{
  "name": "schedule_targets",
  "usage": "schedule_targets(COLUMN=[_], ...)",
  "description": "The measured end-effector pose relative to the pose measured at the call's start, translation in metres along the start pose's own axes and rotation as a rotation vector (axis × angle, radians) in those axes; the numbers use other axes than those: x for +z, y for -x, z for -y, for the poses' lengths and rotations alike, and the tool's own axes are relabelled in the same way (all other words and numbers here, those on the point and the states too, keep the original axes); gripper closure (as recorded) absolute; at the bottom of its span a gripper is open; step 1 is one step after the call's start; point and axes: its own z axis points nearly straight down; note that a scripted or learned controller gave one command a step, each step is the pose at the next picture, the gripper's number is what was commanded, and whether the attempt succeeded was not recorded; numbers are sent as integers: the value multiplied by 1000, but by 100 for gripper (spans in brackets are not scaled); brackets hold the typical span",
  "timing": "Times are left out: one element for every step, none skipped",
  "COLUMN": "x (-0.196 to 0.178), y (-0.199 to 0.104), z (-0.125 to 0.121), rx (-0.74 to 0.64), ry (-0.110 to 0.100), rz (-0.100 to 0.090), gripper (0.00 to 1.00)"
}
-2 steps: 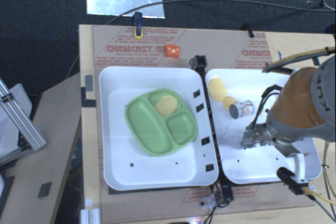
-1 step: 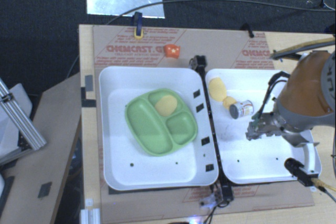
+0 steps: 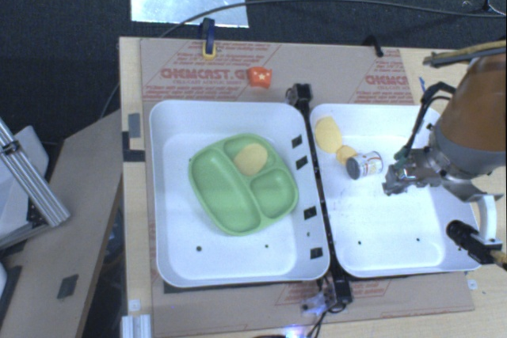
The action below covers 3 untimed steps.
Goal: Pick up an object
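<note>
From the overhead camera, we read this as the approach step: the gripper (image 3: 394, 180) hangs low in the right bin (image 3: 396, 261), just beside a small can (image 3: 365, 165) lying on its side, with nothing between its fingers that we can see. A yellow, pear-like piece (image 3: 329, 134) lies near the can, towards the bin's upper left. In the left bin (image 3: 170, 249) a green divided plate (image 3: 230, 198) holds a pale yellow item (image 3: 252, 159). Next, we judge, the gripper must shift left over the can and close. The fingertips are small and dark, so we cannot tell their spread, and the arm's body hides the bin's right side.
</note>
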Motion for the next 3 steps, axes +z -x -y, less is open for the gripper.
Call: schedule_targets(x=[-47, -50, -36], y=[0, -45, -97], z=[-2, -29, -60], rx=[0, -4, -5], ry=[-2, -5, -6], rz=[0, -2, -3], gripper=[100, 100, 100])
